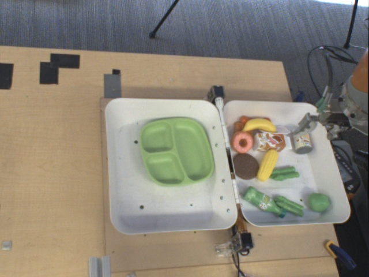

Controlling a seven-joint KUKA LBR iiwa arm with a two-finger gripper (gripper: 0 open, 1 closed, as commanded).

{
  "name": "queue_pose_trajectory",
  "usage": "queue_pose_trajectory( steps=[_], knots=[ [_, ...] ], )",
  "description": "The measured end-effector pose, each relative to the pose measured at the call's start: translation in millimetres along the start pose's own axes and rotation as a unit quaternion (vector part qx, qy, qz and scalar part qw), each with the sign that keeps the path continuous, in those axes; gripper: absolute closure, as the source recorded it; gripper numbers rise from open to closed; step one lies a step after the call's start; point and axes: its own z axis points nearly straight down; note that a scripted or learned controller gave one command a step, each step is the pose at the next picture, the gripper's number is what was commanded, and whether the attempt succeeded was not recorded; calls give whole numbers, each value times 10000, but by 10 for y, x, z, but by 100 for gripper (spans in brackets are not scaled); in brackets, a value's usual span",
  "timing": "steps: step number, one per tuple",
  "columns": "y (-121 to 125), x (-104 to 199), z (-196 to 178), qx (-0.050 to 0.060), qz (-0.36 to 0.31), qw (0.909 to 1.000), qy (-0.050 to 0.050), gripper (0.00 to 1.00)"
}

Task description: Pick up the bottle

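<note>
Hand (309, 122) hovers near right bin's (340, 178) far edge, above can (302, 142).

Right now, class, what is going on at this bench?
A robot arm reaches in from the right, its gripper over the far side of the right bin, beside a small can. The green bottle lies untouched near that bin's front edge among toy foods. The left bin holds a green divided plate.

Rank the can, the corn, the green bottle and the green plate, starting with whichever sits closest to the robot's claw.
1. Can: right beside the gripper, at the right bin's far right.
2. Corn: middle of the right bin.
3. Green bottle: near edge of the right bin.
4. Green plate: in the left bin.
</note>
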Motion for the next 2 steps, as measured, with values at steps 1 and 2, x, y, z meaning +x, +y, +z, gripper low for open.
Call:
queue_pose_trajectory(
  steps=[1,2],
  knots=[
    [12,5,-109,-16,-22,10000,-4,100],
    [-216,-123,-1911,-31,-241,9997,-16,100]
  ],
)
